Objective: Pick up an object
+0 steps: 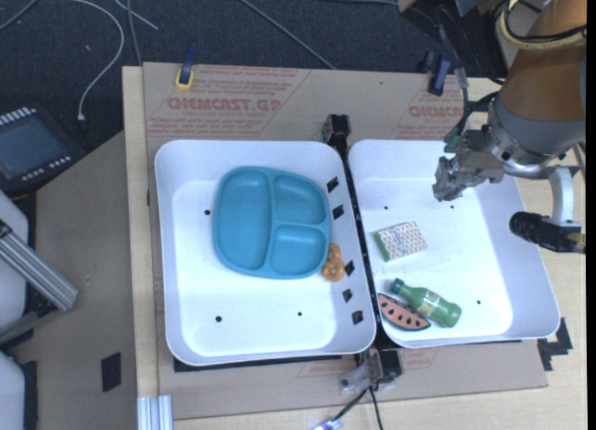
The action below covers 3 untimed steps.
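Grey two-finger gripper [450, 186] hangs over the upper part of the right-hand shallow white bin [521, 261], its dark fingertips pointing down toward bare white floor; nothing sits between them, and from this slant it cannot be told whether they are spread or pressed together. Nearest candidate: a small flat packet with a speckled pink-and-green print and a green edge [400, 240], lying below and a little to the left of the tool in the camera view, near but apart from it, with clear floor between. Its long side runs roughly left to right with a slight tilt, so a grasp across the short side looks the more workable, as a judgement. Further below the tool, near the front wall of the same bin: a green plastic bottle with a yellowish label [426, 303], long axis slanting from upper left to lower right, and just beside it, seemingly touching, a red watermelon-slice toy [402, 314]. Those two crowd each other, which could spoil a pinch. Well to the left of the tool, past the divider, the other white bin [186, 307] holds a blue three-compartment plastic plate [270, 223] with a small orange-brown lump [333, 265] at its right edge. Task reads as not yet begun on any object; the packet is the shortest reach.
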{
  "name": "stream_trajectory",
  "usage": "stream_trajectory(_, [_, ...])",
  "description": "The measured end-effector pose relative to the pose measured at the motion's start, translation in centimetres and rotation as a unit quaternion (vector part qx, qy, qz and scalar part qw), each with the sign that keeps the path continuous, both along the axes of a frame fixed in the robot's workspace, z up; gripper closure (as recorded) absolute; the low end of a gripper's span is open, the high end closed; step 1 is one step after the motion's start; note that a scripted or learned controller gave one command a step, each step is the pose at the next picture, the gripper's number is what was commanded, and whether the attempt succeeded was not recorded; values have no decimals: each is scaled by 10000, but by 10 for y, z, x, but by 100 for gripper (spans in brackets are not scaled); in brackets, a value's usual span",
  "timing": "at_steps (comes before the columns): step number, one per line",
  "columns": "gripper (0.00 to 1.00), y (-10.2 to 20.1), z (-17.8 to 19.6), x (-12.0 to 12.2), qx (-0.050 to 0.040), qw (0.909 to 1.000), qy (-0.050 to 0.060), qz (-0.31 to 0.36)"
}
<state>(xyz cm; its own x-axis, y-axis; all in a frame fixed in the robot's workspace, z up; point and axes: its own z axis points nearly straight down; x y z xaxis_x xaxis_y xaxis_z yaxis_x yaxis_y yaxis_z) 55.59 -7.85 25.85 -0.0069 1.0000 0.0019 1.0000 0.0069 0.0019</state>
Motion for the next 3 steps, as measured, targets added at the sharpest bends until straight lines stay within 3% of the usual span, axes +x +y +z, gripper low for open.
stream_trajectory(3, [100,152,-38,54,-3,10000,7,-10])
